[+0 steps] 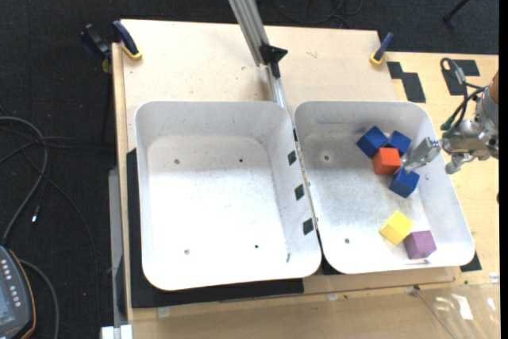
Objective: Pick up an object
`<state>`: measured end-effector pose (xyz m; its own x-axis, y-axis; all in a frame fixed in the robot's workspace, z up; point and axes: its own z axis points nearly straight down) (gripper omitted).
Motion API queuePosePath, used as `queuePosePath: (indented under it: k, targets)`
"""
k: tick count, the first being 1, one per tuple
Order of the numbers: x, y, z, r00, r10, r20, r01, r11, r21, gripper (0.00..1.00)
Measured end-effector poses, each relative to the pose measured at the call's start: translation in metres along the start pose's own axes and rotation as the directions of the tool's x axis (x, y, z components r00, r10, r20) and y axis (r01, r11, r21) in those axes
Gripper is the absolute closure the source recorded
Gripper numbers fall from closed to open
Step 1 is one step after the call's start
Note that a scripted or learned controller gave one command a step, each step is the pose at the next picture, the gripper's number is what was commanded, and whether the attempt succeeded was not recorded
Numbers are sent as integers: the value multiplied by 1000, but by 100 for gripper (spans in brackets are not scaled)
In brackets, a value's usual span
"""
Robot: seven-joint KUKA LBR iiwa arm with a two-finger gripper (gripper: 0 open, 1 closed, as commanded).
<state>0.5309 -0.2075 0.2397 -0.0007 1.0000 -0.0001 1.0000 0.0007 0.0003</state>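
Camera view: we look down at a slant on a pale wooden bench (206,63) bearing 2 shallow white bins side by side, with dark carpet and cables around it.

Left bin (159,171): we see nothing lying inside it, only speckled white floor and a few small holes.

Right bin (333,242): it holds 6 small blocks, all toward its right half.

Upper cluster: 3 blue blocks and 1 orange block (386,161) sit packed together. 1 blue block (370,142) is at the upper left, a second blue block (399,143) is just beside it, and the third blue block (404,182) lies below the orange one.

Lower pair: a yellow block (395,227) and a purple block (419,244) rest touching each other near the bin's front right corner, apart from the cluster.

Arm: it enters from the right edge of the view, so we judge it can reach the right bin most easily.

Gripper (419,155): its silver fingers point left and down into the cluster, just right of the orange block and above the third blue block.

Claw state: we cannot tell whether the fingers are apart or together, and we see no block between them.

Why it is placed so: we judge it is lining up on the cluster, likely the orange block or the blue one beneath.

Risk: we judge the tight packing may leave little room for a finger to slip between blocks.

Dividing rail (246,4): a slanted metal bar runs from the top of the view down to where the 2 bins meet.
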Motion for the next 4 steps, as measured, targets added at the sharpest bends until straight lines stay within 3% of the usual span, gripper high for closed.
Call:
queuePosePath:
  k: [1,2,3,4]
  targets:
    - [-6,46,112,1000,0,7,0,1000,-16,0]
    - [20,66,123,1000,1,12,-1,999,-33,0]
    - [80,101,137,1000,-9,4,9,1000,-21,0]
    - [78,94,134,1000,-5,2,5,1000,-2,100]
